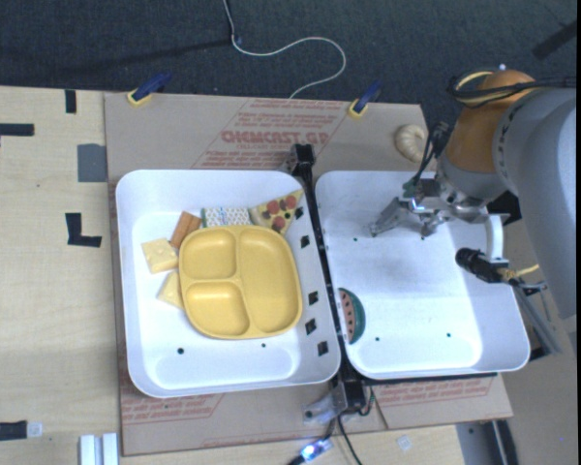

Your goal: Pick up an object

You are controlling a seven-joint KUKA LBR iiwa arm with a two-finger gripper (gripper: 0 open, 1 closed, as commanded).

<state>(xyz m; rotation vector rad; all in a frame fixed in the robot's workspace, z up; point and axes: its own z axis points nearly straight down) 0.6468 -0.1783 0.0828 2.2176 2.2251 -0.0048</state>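
arm bends over right bin [484, 352], gripper [399, 218] pointing left.

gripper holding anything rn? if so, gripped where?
Nothing held. The gripper hangs over the right bin with its fingers spread and nothing between them. The yellow divided plate lies in the left bin.

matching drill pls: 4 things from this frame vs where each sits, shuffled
Things:
1. yellow divided plate
2. watermelon slice toy
3. gripper
4. pizza slice toy

Places:
A. left edge of the right bin
B. over the right bin's upper part
C. middle of the left bin
D. left bin, above the plate by the divider

Pairs: 1-C, 2-A, 3-B, 4-D
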